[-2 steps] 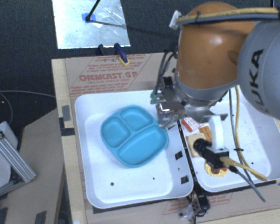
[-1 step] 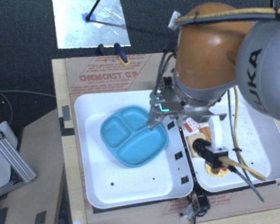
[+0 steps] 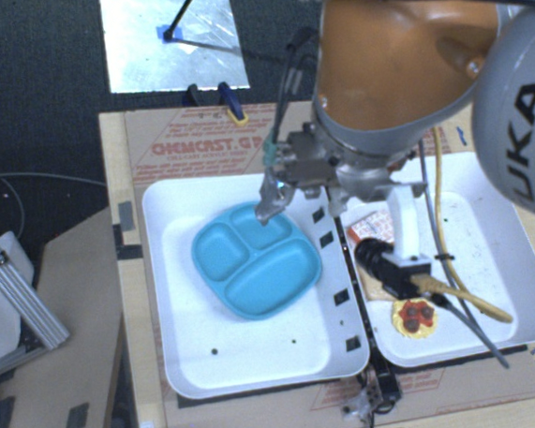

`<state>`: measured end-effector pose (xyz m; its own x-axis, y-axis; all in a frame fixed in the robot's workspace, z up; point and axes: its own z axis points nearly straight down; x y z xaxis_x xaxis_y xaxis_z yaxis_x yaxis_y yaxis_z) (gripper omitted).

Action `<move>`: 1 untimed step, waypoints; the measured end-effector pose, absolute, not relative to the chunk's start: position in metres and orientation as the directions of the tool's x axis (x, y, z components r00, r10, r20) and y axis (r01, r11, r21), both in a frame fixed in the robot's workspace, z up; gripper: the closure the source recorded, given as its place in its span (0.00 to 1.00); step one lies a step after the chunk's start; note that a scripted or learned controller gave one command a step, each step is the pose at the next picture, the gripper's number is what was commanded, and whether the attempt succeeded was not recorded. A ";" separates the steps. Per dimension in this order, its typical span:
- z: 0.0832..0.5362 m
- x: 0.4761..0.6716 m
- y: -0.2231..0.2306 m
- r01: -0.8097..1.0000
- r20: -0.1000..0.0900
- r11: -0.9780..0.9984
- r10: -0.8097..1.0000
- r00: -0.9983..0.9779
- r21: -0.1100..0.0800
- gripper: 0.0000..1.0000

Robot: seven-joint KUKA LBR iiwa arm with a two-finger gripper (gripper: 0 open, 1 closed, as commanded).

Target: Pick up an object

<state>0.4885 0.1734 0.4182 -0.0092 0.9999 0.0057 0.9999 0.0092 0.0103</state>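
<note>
two shallow white bins sit side by side on a printed cardboard sheet [image 3: 195, 145] that covers the counter [image 3: 118, 176]. the left bin [image 3: 183, 358] holds one thing, a blue plate [image 3: 254, 266] with three compartments, lying flat and turned at a slant, roughly in the middle of the bin and a little toward its far side. the arm [image 3: 402, 45], orange and grey, reaches in from the right and looms over the wall where the two bins meet. its pincer [image 3: 271, 199] is over the left bin at the far right edge of the plate, its tip at or just above the rim beside the small upper compartment. from this angle i cannot tell whether it touches the rim, nor whether the pincer is released or clenched. the plate lies on the bin floor and nothing shows between the pincer's tips.

the right bin [image 3: 526, 259] holds several small things near its left wall. a little round toy pizza [image 3: 415, 317], yellow with red spots, lies near the front. a wooden spoon [image 3: 474, 301] lies just beside it, slanting toward the front right, and a thin grey rod [image 3: 482, 338] runs near it toward the front wall. a red and white packet [image 3: 372, 225] lies farther back, partly hidden under the arm.

behind the bins, a shiny foil sheet [image 3: 171, 39] lies on the dark floor, and a blue clamp [image 3: 231, 104] sits at the cardboard's far edge.
</note>
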 end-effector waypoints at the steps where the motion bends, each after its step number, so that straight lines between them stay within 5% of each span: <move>1: 0.365 0.603 0.117 1.000 -0.003 -0.006 1.000 0.006 0.003 0.00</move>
<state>0.6034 0.1165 0.3646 0.0064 1.0000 -0.0035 1.0000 -0.0064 0.0026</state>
